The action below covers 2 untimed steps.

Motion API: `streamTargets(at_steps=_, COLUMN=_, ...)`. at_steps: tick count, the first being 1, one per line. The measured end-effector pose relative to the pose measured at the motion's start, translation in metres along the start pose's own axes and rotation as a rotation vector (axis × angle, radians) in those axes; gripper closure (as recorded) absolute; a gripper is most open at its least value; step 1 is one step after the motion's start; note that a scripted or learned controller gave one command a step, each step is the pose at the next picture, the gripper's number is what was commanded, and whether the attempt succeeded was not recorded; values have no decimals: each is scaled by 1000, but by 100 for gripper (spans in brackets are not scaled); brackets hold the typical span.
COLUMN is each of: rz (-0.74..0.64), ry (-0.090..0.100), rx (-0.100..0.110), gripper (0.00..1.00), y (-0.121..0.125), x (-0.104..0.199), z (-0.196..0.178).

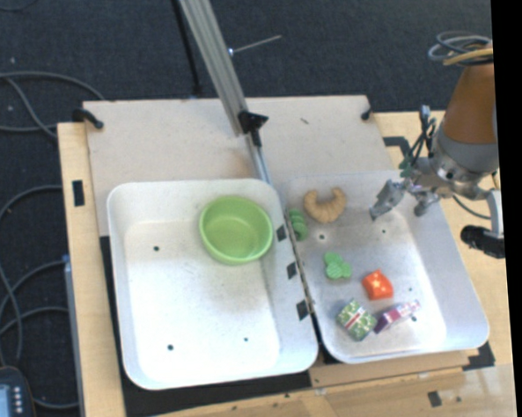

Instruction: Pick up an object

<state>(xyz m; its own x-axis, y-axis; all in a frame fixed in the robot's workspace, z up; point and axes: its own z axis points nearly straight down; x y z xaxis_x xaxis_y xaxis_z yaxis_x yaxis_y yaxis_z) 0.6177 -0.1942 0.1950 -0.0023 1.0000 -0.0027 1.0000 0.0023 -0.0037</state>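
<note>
Nearest, at the front of the right bin (462, 319): a pink and purple packet (396, 314) lying flat, and touching its left end a green patterned block (354, 320). Just behind these, an orange-red block (377, 284), apart from both. Further back and a little left, a small green lump (337, 266), alone on the speckled floor of the bin. Level with all this on the left, the left bin (147, 360), its wall pressed against the right bin's along the middle seam.

Further back again, in the left bin's far right corner, a green bowl (236, 229), upright, mouth open to the camera. Across the seam from it, against the right bin's left wall, another small green piece (297, 225). Just right of that, a tan croissant-shaped toy (325, 204), curved with its ends toward the camera, near the bin's back wall.

To the right of that toy and well apart from it, over the far right part of the same bin, the gripper (404, 205): two grey fingers spread, released, nothing between them, touching no object so far as can be told. Above it, the grey wrist and orange band of the arm (468, 111), reaching in from the right.

Behind both bins, the pale bench board (168, 138), and rising from its middle a slanted metal post (216, 56). Farthest off, dark floor with loose cables (7, 86)
</note>
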Motion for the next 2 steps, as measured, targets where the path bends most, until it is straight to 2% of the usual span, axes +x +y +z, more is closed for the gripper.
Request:
streamTargets(at_steps=1, rz=4, ry=0, rx=1, gripper=0, y=-7, x=-9, z=58)
streamTargets(at_steps=2, rz=4, ry=0, rx=-8, gripper=100, y=-4, x=-9, z=43)
